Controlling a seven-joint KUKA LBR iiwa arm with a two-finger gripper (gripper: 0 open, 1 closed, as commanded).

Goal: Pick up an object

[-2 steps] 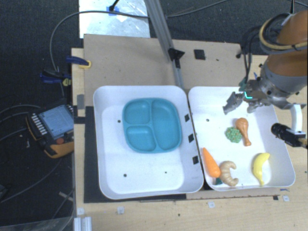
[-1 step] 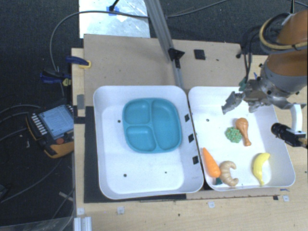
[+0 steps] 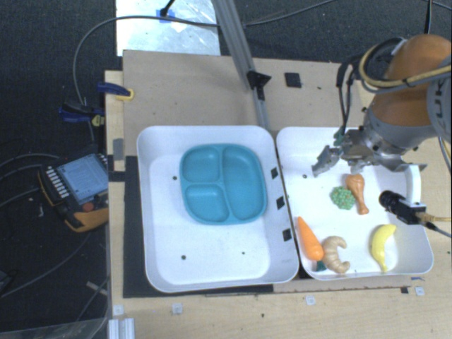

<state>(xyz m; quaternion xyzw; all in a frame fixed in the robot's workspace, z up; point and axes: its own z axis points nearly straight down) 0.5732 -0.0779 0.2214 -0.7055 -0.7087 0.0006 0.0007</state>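
tan bench [image 3: 198,83] (dark carpet around) | two white bins [image 3: 212,260] | pincer [image 3: 326,161] spread, unladen

blue plate [image 3: 223,183], white bins [image 3: 159,260], orange carrot [image 3: 308,237], yellow banana [image 3: 382,245], green broccoli [image 3: 343,198].

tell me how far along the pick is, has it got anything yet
Done: the arm has reached over the right bin, with the gripper over that bin's upper left part. In hand: nothing shows between its fingers. Left: the whole grasp and lift. The broccoli, drumstick, carrot, banana and tan piece all lie on the bin floor, and the blue divided plate sits in the left bin.
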